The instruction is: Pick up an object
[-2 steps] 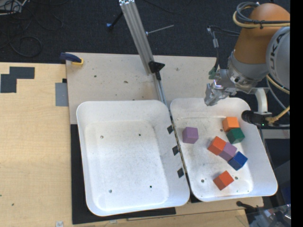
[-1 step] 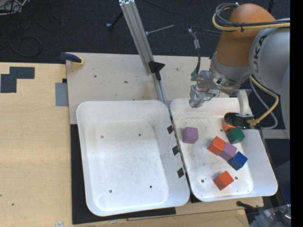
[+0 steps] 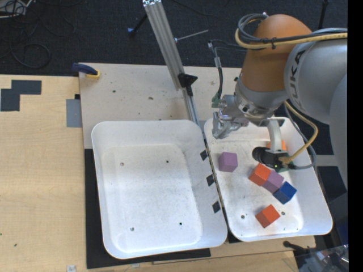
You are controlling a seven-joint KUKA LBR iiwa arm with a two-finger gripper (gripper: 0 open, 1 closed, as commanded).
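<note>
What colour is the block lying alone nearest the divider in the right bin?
Purple. The block shows clearly in the camera view, below the gripper.

left bin [image 3: 113, 146]: white, speckled with small dark dots
right bin [image 3: 309, 222]: white
lone cube [image 3: 228, 162]: purple
cube by the cluster's left [image 3: 260, 175]: orange-red
cube in the cluster's middle [image 3: 274, 181]: pale purple
cube at the cluster's right [image 3: 285, 192]: blue
cube nearest the front rim [image 3: 267, 215]: orange-red
arm [image 3: 317, 75]: grey, with an orange band [image 3: 278, 50]
gripper [image 3: 222, 129]: silvery grey
bench [image 3: 39, 169]: light wood, with dark grey patches
clamp [image 3: 85, 69]: blue and yellow
</note>
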